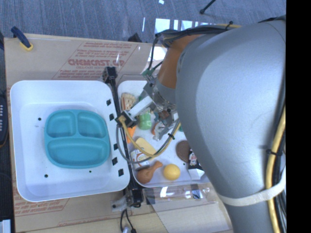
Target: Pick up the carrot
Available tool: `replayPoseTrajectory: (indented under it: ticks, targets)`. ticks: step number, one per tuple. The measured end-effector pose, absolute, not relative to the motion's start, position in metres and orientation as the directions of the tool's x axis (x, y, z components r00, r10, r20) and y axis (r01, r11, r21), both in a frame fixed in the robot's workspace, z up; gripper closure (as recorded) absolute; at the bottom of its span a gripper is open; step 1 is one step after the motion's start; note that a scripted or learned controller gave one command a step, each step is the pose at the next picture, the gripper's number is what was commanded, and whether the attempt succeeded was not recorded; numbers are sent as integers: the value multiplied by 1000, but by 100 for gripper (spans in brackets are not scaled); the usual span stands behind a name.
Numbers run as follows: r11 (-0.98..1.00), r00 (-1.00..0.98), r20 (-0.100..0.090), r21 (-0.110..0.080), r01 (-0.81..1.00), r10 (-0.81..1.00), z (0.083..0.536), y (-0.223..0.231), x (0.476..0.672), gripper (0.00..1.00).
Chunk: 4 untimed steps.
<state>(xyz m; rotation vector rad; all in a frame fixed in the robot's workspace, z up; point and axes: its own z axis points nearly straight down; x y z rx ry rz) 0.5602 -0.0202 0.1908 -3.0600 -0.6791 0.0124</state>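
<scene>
While the grey arm (228, 110) hides much of the right bin (127, 89), I cannot tell how its jaws stand

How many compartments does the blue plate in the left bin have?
3: the blue plate has two smaller compartments along its far side and one wide one along the near side.

Your arm (228, 106) covers most of the right bin (127, 89), so you see only that bin's left strip. The tool (163, 123) sits in clutter there, and you cannot tell how its fingers stand. An orange bit (159, 127) beside it is too small to name. A brown round thing (182, 151) is half hidden under the arm.
</scene>
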Motion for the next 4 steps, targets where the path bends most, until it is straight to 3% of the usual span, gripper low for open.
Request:
replayPoseTrajectory:
  ticks: [1,4]
  targets:
    - [-976,976,-16,-9,217,218,190,-22,534,0]
    - [-976,976,-15,-11,217,217,190,-21,534,0]
